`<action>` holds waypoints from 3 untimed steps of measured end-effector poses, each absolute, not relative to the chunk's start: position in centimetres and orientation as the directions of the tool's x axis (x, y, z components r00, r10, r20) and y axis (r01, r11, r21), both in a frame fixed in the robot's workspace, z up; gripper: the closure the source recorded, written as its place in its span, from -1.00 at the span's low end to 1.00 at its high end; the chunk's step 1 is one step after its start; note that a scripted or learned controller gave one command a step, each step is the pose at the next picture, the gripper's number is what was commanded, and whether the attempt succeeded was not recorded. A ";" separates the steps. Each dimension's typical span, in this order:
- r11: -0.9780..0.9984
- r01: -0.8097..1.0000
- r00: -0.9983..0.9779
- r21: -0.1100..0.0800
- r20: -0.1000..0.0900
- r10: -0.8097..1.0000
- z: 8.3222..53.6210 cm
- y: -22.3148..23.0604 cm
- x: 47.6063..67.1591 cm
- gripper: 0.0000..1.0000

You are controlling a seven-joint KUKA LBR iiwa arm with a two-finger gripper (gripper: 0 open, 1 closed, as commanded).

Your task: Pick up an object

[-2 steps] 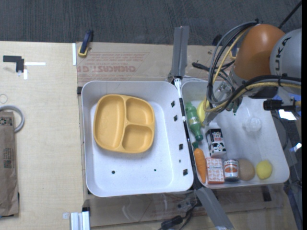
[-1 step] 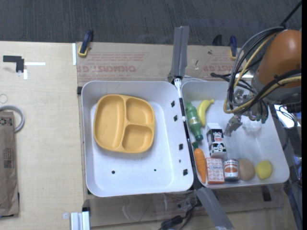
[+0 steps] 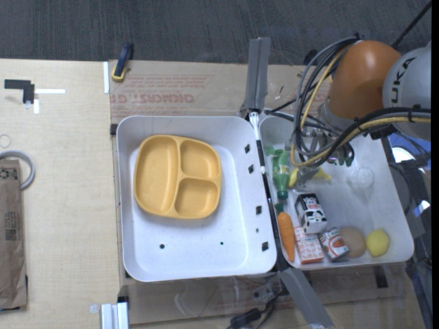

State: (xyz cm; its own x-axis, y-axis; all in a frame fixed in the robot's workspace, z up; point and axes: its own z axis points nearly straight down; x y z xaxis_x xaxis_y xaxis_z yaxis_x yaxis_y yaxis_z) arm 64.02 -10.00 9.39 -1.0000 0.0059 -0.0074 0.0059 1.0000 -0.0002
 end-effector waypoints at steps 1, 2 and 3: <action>0.991 -0.132 -0.991 -0.001 -0.007 -0.132 9.4 -9.7 66.0 -1.00; 0.940 -0.342 -0.940 -0.001 -0.005 -0.342 19.5 -9.0 58.4 -1.00; 0.827 -0.563 -0.827 -0.003 -0.006 -0.563 27.8 -18.6 63.5 -1.00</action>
